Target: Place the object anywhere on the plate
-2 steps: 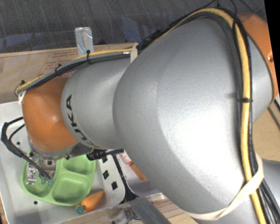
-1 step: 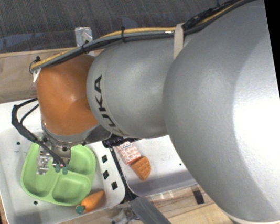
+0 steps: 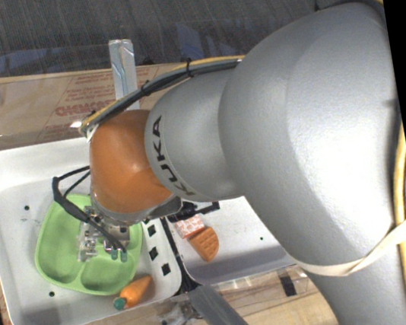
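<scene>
Green plastic plate (image 3: pixel 58 251), divided into sections, lying in the left white bin (image 3: pixel 6 229). Over its right part, the gripper (image 3: pixel 103 245) hanging from the grey arm (image 3: pixel 275 130) with its orange band (image 3: pixel 122 163); black cable looping beside the wrist. Impossible to tell how the claw stands, nor whether anything is pinched in it. Just off the plate's lower right edge, on the bin floor, a toy carrot (image 3: pixel 134 292), orange with a green tip, lying on its side and touching or almost touching the rim. In the right bin (image 3: pixel 243 263), close to the dividing wall, an orange bread-like piece (image 3: pixel 204 242), partly under the arm
</scene>
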